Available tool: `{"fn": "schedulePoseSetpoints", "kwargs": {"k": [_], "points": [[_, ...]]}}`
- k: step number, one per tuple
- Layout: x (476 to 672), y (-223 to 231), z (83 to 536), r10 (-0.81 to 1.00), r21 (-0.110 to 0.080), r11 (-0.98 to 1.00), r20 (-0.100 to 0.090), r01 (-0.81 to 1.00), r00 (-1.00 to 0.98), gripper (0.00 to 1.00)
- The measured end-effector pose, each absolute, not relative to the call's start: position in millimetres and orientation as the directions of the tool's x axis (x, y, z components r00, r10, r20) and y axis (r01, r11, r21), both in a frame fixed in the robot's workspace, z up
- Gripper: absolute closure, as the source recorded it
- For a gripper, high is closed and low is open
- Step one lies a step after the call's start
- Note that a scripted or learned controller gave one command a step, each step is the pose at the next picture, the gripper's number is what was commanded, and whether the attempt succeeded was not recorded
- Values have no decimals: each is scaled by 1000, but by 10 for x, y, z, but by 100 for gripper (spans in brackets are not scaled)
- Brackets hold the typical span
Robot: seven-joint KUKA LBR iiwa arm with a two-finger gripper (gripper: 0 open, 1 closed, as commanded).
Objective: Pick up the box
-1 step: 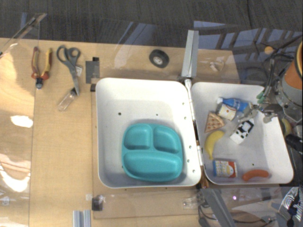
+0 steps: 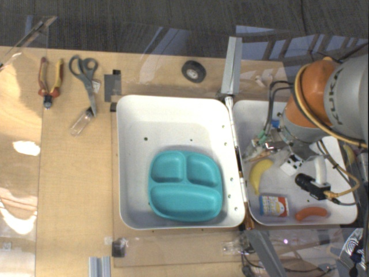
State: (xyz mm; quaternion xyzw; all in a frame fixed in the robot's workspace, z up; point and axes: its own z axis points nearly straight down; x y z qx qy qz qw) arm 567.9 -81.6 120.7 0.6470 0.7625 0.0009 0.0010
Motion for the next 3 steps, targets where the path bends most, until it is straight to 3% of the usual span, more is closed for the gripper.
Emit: {"fn": "schedulePoseSetpoints", "kwargs": {"k": [1,2,3], "points": [[6341,-1271,879,929,-3,370,1,929,-370,0],[5764,-940,898,915,11,403,-9,915,-403,0],[6148,-915,888,989,10,145,-2,989,-145,0]]}}
